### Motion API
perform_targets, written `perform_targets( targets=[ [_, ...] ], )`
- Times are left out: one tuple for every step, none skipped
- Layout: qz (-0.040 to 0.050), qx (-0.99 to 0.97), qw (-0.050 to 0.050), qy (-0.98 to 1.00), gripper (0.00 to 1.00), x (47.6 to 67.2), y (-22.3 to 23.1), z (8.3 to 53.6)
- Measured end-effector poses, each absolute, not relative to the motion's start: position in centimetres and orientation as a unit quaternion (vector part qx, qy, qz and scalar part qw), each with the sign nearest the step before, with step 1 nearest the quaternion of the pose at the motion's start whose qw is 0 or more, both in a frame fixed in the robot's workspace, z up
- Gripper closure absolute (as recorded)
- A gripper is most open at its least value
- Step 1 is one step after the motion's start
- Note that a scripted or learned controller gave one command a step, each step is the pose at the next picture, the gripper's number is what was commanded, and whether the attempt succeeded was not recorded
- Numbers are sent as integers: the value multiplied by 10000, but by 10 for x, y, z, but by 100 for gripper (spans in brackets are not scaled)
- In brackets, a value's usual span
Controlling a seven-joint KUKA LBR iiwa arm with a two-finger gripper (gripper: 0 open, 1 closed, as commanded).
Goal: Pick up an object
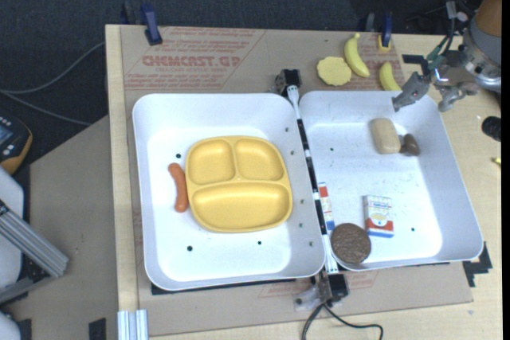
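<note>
My gripper hovers over the back right corner of the right bin, its two grey fingers spread apart with nothing between them. Just below it in the bin lie a tan bread-like block and a small brown lump. Nearer the front of that bin sit a small red, white and blue carton and a round brown cookie. The left bin holds a yellow divided plate and an orange hot dog beside it.
Behind the right bin, on the cardboard, rest a yellow round piece and two bananas. Blue clamps stand at the board's back edge. Cables run near the arm at the right.
</note>
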State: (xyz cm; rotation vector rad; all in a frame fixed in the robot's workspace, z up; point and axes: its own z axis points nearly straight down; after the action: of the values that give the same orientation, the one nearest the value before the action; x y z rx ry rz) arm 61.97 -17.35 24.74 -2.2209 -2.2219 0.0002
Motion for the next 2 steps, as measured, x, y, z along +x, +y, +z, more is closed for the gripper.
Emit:
perform_targets(
  targets=[
    [16,-7083,19,-7059,0,612,-227,180],
    [-13,-7051,-22,-7091,0,655,-169,191]
  ],
)
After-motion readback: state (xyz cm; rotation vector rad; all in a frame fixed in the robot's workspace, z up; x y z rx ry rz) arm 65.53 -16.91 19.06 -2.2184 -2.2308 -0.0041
